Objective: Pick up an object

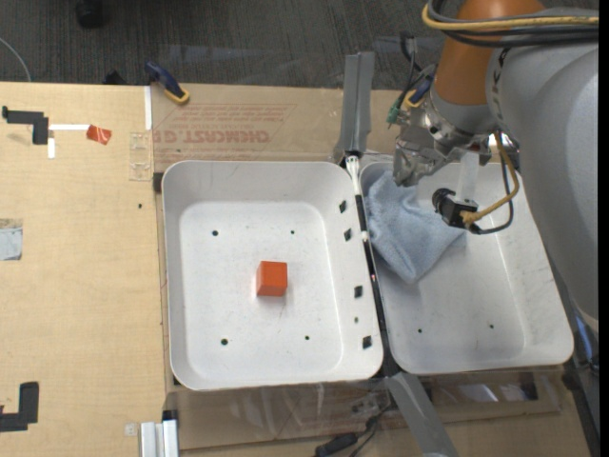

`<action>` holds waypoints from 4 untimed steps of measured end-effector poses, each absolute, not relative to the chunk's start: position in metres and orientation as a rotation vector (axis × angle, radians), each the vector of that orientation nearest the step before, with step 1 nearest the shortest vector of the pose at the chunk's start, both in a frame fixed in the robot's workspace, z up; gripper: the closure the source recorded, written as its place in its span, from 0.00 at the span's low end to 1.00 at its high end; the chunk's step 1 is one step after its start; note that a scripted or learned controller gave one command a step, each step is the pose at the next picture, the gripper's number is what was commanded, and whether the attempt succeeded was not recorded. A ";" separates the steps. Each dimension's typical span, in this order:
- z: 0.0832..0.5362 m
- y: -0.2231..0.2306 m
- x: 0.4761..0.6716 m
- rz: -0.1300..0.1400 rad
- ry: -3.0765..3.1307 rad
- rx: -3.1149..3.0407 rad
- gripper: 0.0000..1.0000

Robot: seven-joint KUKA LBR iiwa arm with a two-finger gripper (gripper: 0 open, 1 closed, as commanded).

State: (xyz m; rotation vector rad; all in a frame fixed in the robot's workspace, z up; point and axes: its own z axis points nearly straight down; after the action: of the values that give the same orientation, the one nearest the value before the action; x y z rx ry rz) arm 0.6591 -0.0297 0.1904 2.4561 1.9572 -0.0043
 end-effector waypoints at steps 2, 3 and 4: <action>0.190 -0.070 0.657 -0.003 2.073 2.360 1.00; 0.199 -0.071 0.657 -0.006 2.073 2.358 1.00; 0.117 -0.095 0.658 -0.004 2.225 2.221 1.00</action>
State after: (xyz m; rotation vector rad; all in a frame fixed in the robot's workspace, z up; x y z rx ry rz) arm 0.6583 -0.0949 0.1171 2.2207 2.2248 -0.0044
